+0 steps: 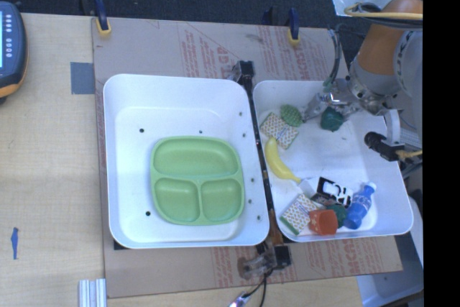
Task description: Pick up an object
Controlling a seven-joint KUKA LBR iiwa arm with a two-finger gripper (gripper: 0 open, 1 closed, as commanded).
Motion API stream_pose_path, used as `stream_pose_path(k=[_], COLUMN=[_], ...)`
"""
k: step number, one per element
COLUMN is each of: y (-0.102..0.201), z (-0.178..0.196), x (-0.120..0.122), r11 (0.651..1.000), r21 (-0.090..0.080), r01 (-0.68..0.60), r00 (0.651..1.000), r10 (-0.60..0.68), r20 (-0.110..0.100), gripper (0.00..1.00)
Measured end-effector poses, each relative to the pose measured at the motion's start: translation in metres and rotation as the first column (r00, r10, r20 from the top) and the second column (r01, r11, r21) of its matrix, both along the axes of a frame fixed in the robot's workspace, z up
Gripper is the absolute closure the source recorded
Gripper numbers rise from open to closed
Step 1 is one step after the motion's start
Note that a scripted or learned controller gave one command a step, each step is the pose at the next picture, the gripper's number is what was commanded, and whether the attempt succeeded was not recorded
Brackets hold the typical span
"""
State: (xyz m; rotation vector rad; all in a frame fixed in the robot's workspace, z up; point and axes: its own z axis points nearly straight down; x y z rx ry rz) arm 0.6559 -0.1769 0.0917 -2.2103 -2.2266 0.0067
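My gripper (pixel 330 108) hangs over the far end of the right bin (pixel 316 151), reaching in from the right. A small dark teal object (pixel 332 120) sits right at its tip; I cannot make out whether it is gripped. Just to the left lie a green ribbed piece (pixel 291 115) and a checkered packet (pixel 279 130). A yellow banana (pixel 279 162) lies along the bin's left wall. At the near end sit a second checkered packet (pixel 300 212), a red block (pixel 323 221), a blue bottle (pixel 359 206) and a black-and-white item (pixel 332 189).
The left bin (pixel 129 126) holds a green divided plate (pixel 196 180). A black clip (pixel 246 70) sits at the far end of the divider between the bins. The middle of the right bin floor is bare white.
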Motion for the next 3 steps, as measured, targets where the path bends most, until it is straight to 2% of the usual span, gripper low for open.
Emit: stream_pose_path(k=[1, 2, 3], y=[-0.034, -0.016, -0.033], z=[0.000, 0.000, -0.001], x=[-0.002, 0.000, -0.002], r11=[1.000, 1.000, 1.000], r21=[0.008, 0.000, 0.007], r01=[0.005, 0.002, 0.005], r00=[1.000, 1.000, 1.000], r10=[-0.005, -0.002, -0.005], r20=[-0.011, 0.000, -0.010], gripper=[0.00, 0.00, 0.00])
